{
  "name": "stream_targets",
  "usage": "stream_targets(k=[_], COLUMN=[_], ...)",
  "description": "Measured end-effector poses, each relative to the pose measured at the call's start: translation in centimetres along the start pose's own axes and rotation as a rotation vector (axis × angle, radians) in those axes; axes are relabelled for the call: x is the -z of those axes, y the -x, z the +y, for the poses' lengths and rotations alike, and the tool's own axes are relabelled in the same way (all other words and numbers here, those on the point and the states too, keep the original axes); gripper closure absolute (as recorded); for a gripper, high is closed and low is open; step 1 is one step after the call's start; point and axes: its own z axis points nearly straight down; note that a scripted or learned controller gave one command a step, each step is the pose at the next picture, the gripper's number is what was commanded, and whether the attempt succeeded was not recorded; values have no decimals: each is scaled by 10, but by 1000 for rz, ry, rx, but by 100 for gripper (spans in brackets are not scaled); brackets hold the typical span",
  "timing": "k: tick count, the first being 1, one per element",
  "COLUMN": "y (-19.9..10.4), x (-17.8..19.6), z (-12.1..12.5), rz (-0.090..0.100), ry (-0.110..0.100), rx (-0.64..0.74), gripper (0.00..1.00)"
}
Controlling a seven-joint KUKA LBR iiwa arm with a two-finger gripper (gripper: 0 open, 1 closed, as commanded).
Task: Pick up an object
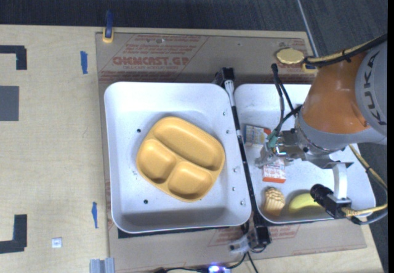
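The right bin (363, 188) holds several small items. A yellow banana-shaped piece (301, 203) lies at its front, and a tan, knobbly corn-like piece (274, 199) sits beside it on the left. A red and white packet (274, 172) rests just behind them, with a small pale packet (253, 135) farther back. My gripper (275, 147) hangs low over the left middle of this bin, above the red and white packet. The grey and orange wrist (329, 111) hides the bin's middle and right.
In the left bin (120, 142) lies a yellow three-compartment plate (179, 158). A black bar (237, 136) divides the two bins. A black fitting with cables (329, 199) crosses the right bin's front. A tan disc (290, 56) lies on the board behind.
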Motion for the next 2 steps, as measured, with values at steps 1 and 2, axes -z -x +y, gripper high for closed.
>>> stream_targets(k=[1,2], y=[0,0], x=[10,20], z=[1,3], rz=[-1,-1], ry=[4,8], rx=[0,0], gripper=[100,100])
